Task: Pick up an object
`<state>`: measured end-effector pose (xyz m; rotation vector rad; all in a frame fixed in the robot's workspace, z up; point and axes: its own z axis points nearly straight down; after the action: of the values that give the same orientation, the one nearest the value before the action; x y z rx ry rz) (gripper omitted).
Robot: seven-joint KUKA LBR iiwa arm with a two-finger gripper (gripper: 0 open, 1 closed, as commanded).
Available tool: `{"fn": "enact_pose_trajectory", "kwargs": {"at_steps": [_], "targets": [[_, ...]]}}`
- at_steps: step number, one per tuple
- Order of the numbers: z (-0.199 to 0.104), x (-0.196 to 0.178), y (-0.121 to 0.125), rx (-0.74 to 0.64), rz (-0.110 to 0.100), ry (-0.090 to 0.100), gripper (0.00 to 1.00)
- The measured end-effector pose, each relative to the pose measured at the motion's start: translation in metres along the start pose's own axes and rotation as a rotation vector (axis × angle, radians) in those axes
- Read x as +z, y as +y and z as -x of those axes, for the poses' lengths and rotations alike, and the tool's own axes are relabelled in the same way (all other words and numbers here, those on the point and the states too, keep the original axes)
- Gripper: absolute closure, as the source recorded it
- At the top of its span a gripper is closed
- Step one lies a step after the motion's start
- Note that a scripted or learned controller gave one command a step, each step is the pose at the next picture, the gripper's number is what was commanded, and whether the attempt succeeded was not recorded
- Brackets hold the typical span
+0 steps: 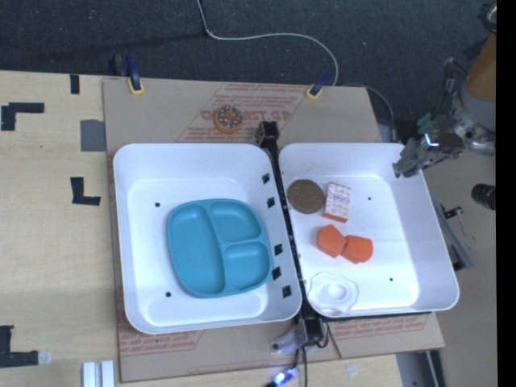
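Note:
The right bin (419,240) holds a brown round disc (305,196), a small white and orange packet (338,201), two orange blocks (345,244) lying side by side, and a clear round lid (333,291) near the front wall. My gripper (413,159) hangs at the bin's back right corner, over its rim, away from all of these objects. Nothing shows between its fingers.
The left bin (133,216) holds a blue divided plate (218,245). A black divider (278,216) runs between the bins. Clamps (133,79) pin the cardboard base at the back, and a white cable (266,39) loops behind it.

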<state>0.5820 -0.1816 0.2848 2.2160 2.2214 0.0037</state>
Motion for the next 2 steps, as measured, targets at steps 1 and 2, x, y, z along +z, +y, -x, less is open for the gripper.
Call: {"fn": "enact_pose_trajectory", "kwargs": {"at_steps": [1, 2], "targets": [[-0.047, 0.0, -0.004, -0.002, -0.005, 0.001, 1.0], [-0.098, 0.014, -0.003, -0.001, -0.006, 0.001, 1.0]]}}
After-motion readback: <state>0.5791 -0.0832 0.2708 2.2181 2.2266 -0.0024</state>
